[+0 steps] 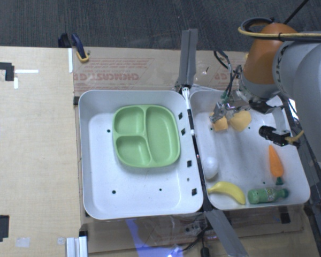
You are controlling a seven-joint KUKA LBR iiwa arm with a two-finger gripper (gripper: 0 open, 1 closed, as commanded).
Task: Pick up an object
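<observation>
- My gripper (pixel 225 109) is low in the right bin (pixel 246 159) at the twelve o'clock end; I cannot tell its state.
- Two yellowish objects (pixel 239 120) lie touching it, toward five o'clock.
- I judge the grasp underway; next comes a secure lift.

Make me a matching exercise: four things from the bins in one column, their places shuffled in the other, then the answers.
1. Green divided plastic plate
2. Yellow banana
3. Orange carrot
4. Green bottle

A. Right bin, right wall
B. Left bin
C. Right bin, near right corner
D. Right bin, near edge, left of the bottle

Pairs: 1-B, 2-D, 3-A, 4-C
</observation>
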